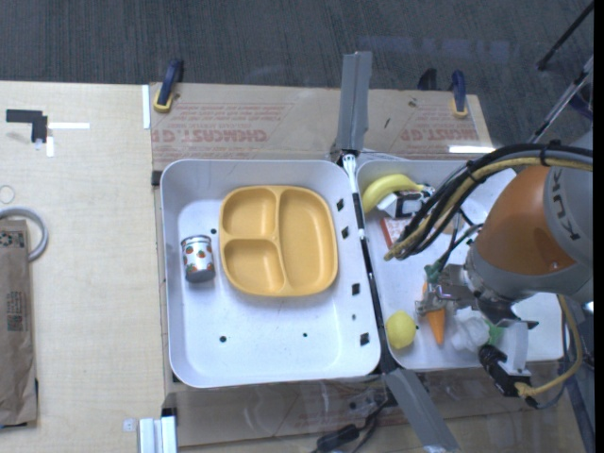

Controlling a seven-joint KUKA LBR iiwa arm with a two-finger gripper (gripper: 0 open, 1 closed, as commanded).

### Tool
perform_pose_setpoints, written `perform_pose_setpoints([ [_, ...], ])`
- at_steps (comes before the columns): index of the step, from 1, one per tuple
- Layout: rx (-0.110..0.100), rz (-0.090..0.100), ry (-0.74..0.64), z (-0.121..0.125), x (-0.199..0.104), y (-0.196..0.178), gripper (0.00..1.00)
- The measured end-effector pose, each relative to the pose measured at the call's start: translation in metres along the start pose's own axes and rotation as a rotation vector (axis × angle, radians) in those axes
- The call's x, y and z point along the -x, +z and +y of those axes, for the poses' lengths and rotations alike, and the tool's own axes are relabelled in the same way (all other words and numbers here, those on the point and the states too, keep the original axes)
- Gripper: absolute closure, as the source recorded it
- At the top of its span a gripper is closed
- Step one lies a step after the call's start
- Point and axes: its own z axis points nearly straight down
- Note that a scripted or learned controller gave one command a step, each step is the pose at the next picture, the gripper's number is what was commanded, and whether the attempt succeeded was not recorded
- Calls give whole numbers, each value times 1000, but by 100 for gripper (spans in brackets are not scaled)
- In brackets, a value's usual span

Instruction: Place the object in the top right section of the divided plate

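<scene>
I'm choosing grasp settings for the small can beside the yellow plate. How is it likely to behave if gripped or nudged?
The small can looks rigid, so it should hold shape under the fingers. Its round body seems apt to roll if nudged sideways. The shiny surface may be somewhat slippery. It sits in the left bin, close to the yellow divided plate.

My arm (pixel 528 229) and its cables (pixel 444 206) cover much of the right bin (pixel 377 253), so most of that bin's floor is hidden from me. My tool (pixel 436 302) sits low under the wrist, and I cannot tell how its fingers stand. The banana (pixel 385 190) is partly covered by a cable and a dark item beside it that I cannot identify. The carrot (pixel 436 327) shows its lower tip; its top is lost under my tool. A pale thing (pixel 469 333) beside it is too blurred to name. The brown bag (pixel 14 319) is cut by the left edge.
</scene>
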Motion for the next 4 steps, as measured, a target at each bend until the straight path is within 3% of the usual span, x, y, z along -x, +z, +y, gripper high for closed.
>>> perform_pose_setpoints([
  [1,-1,-2,418,-7,-54,-100,100],
  [2,-1,-5,798,-18,-140,-104,100],
  [3,2,-5,1239,-14,-107,-183,100],
  [4,2,-4,1239,-14,-107,-183,0],
])
